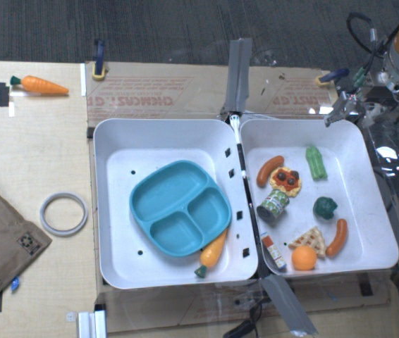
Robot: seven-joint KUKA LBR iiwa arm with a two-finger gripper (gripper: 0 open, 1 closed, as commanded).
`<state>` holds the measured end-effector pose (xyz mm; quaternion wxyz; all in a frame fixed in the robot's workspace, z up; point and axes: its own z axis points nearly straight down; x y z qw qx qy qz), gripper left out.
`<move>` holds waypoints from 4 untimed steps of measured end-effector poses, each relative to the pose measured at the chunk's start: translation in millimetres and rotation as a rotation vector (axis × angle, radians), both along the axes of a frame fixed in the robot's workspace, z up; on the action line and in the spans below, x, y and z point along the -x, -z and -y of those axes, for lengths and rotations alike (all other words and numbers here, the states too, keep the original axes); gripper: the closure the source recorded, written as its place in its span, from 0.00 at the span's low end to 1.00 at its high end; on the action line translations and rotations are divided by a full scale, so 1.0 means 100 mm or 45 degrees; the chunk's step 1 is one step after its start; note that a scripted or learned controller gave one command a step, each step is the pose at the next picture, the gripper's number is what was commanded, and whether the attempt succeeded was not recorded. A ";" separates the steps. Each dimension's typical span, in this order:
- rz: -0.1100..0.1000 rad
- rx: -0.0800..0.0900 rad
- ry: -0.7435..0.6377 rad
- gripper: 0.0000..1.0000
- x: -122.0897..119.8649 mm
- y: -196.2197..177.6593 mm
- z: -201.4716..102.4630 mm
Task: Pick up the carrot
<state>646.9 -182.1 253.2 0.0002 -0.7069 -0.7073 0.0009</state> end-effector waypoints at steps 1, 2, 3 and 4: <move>0.001 0.002 0.004 0.00 -0.12 0.12 0.06; 0.000 -0.001 -0.207 0.00 0.45 0.59 -0.47; -0.002 -0.001 -0.182 0.00 1.30 0.77 -0.60; -0.002 -0.002 -0.284 0.00 1.70 1.30 -0.81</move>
